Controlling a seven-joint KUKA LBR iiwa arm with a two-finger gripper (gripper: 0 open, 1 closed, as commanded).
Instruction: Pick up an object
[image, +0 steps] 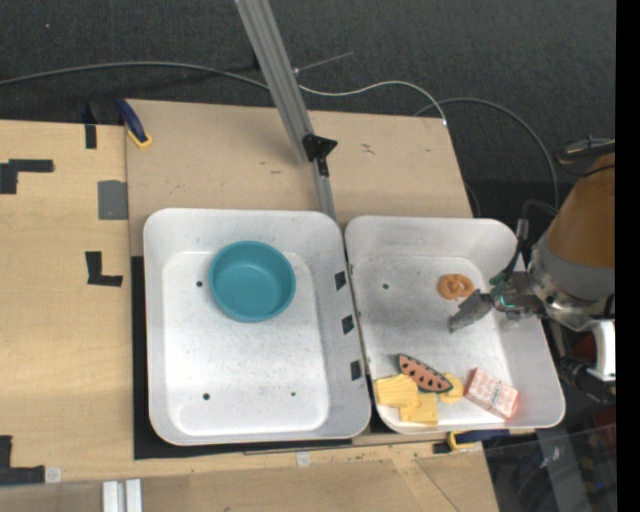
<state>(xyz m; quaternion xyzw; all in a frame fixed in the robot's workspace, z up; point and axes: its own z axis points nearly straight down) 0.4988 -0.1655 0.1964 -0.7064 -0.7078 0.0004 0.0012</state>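
A metal pole (285, 90) is seen slanting over the bench (60, 300); cables (420, 100) are laid behind.

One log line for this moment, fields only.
gripper: over right bin, nothing held | nearest: orange piece | left bin: teal bowl

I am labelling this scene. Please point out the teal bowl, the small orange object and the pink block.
teal bowl (252, 281): camera view, inner floor.
small orange object (455, 287): camera view, top.
pink block (491, 392): camera view, upper face.

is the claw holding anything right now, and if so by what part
Nothing is held. The claw hangs in the right bin, just right of the small orange piece, with nothing between its fingers.
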